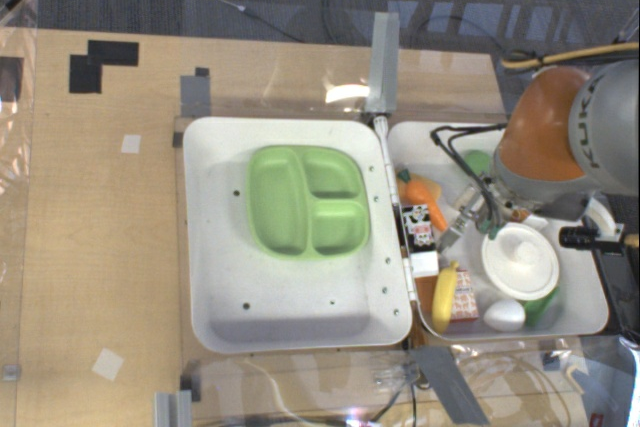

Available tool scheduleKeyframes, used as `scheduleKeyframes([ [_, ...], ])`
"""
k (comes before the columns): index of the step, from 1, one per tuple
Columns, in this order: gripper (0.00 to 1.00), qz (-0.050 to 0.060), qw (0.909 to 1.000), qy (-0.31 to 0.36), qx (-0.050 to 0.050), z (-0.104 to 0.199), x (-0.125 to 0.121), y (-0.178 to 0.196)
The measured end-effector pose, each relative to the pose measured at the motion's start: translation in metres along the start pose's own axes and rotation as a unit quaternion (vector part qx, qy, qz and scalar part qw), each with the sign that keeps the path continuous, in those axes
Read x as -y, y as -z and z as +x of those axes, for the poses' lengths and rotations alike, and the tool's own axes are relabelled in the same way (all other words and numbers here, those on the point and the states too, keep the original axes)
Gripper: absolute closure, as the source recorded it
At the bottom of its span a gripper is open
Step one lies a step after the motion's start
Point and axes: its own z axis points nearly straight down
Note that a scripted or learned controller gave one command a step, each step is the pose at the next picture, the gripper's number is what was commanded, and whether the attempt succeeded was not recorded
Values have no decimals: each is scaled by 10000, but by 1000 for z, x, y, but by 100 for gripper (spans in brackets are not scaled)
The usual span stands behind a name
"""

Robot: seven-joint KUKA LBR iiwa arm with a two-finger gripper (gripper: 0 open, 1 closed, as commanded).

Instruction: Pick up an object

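The grey arm (590,130) with its orange band (540,120) reached in from the right and hung over the right bin (590,315), its wrist covering much of the bin's upper half. The hand (470,215) pointed down and to the left into the bin; whether its fingers were wide or narrow could not be told, and nothing could be seen held between them. Just to its left lay an orange carrot-like toy (420,189), and below that a small black-and-white printed box (417,225) against the bin's left wall. A white bowl (520,260) sat near the middle of the bin, just below and right of the hand, with a white egg-shaped piece (504,315) at its lower edge. A yellow banana (443,295) and a red-and-yellow packet (463,297) lay side by side in the lower left corner. The left bin (215,305) held a green divided plate (306,201) near its centre. Both bins stood side by side on the wooden tabletop (90,245).
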Motion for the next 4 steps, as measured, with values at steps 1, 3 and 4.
scheduleKeyframes([
  [1, 0, 6, 9997, -228, -26, -12, -7, -1],
  [3, 0, 40, 9833, -1820, -4, -41, -31, -2],
  [4, 100, -18, 9842, -1772, 1, -40, -37, 11],
])
